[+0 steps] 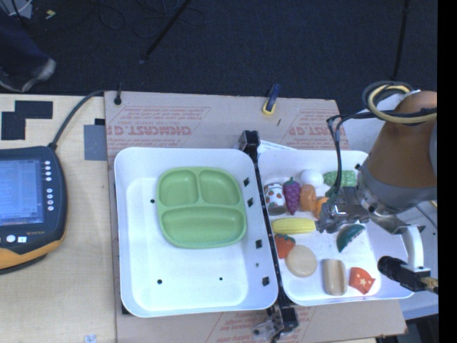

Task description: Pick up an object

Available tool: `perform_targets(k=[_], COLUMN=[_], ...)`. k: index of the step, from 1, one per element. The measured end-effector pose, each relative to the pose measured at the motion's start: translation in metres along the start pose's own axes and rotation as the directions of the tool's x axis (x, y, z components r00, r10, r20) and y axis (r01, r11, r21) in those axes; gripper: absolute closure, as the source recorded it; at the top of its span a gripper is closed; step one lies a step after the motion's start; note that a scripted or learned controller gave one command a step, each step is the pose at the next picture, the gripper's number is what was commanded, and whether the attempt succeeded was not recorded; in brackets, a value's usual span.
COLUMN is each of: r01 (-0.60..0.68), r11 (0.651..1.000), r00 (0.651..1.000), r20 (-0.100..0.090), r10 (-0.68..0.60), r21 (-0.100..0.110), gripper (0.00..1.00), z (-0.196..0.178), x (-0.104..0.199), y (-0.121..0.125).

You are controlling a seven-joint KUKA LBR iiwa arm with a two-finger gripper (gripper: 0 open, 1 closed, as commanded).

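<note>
Tool [334, 219] hangs low in right bin [385, 295] beside corn [294, 226]; its grip state is unclear.

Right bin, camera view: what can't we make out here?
- Gripper: dark and small among the toys; whether the jaws are open or grip anything is unreadable.
- Dark green item: partly covered by the gripper, identity unclear.
- Green toy: half hidden behind the arm.
- Right bin: far right wall covered by the arm.
- Tablet: cut off by the left edge, screen text too small.
</note>
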State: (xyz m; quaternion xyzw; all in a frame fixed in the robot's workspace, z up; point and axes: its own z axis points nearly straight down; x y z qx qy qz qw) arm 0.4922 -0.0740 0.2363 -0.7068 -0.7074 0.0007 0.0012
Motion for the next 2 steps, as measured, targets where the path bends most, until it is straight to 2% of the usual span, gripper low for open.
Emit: perform_targets(k=[1, 2], r01=[-0.001, -0.001], r11=[1.000, 1.000], r00=[1.000, 1.000], r20=[-0.001, 0.000], r10=[0.001, 0.001], r21=[0.005, 0.001], gripper=[1.00, 1.00], z=[0.0208, 0.0152], x=[0.0004, -0.0076], y=[-0.0021, -0.0031])
